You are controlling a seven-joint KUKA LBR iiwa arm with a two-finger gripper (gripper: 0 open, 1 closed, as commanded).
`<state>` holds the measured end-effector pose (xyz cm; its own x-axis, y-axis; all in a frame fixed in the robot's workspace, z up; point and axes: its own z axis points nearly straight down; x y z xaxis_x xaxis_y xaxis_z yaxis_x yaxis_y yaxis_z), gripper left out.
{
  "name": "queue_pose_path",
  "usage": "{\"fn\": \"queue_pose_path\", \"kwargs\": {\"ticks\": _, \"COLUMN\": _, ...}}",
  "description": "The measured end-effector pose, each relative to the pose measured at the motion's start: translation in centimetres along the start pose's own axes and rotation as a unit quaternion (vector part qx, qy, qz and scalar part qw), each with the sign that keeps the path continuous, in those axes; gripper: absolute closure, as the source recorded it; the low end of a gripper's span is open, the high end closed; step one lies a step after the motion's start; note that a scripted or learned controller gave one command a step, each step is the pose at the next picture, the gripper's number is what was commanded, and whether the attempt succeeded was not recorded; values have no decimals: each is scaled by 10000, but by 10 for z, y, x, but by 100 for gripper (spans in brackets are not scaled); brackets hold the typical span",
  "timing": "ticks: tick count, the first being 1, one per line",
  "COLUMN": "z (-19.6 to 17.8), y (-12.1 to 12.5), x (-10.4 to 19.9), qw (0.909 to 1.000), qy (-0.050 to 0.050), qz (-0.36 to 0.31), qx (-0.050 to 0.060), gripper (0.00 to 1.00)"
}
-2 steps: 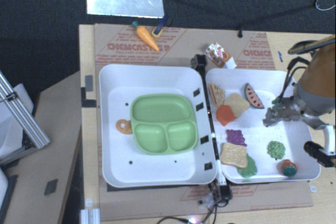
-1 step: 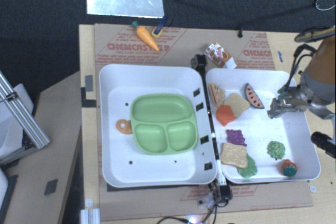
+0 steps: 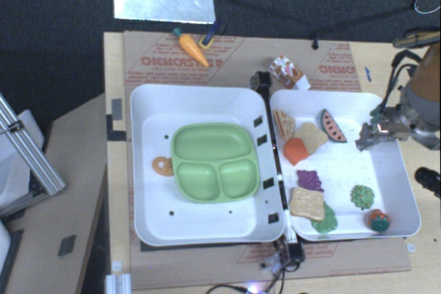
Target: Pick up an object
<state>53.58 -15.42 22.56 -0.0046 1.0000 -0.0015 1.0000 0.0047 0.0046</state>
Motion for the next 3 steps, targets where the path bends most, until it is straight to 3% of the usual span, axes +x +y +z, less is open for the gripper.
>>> {"fn": "queue_pose_path", "kwargs": {"ticks": 1, "z": -4, "y": 34, "x": 34, "qw": 10000, "qy": 9, "qz": -21, "qx": 0, "gripper": 100}}
{"fn": "queue_pose_path", "kwargs": {"ticks": 2, "z": -5, "y": 83, "x": 73, "qw": 10000, "qy": 12, "qz": -27, "qx": -6, "gripper": 100}}
{"fn": "queue_pose_path", "kwargs": {"ticks": 3, "z": 5, "y": 100, "x": 86, "qw": 10000, "qy": 5, "qz": -11, "qx": 5, "gripper": 100}}
